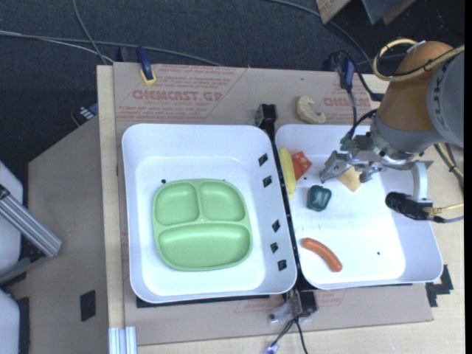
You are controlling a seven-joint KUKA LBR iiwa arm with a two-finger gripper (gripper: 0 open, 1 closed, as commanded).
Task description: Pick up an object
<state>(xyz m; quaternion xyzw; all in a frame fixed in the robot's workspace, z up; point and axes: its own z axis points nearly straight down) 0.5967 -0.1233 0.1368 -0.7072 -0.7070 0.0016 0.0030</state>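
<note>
Against the far edge of the right bin, a small pale yellow block sits right under my claw, and my fingers stand spread to either side of it; I cannot tell whether either finger touches it, and it is not lifted clear that I can see. My grey arm with its orange band reaches down over the bin's far right corner.

Just beside the block, toward the middle of the same bin, lies a dark green pepper-shaped toy. Near the bin's far left corner a red-orange piece rests next to a yellow banana-like toy that lies along the left wall. An orange-red sausage lies tilted near the near left corner, well apart from the block. A black cylindrical fitting with a yellow cable hangs over the right side of the bin.

Across the shared wall, the left bin carries a light green divided plate with three compartments, lying flat near its middle. Beyond the bins, on the cardboard-covered bench, a small beige curved object lies near the far edge, and a blue and yellow clamp grips the bench's far left corner.
</note>
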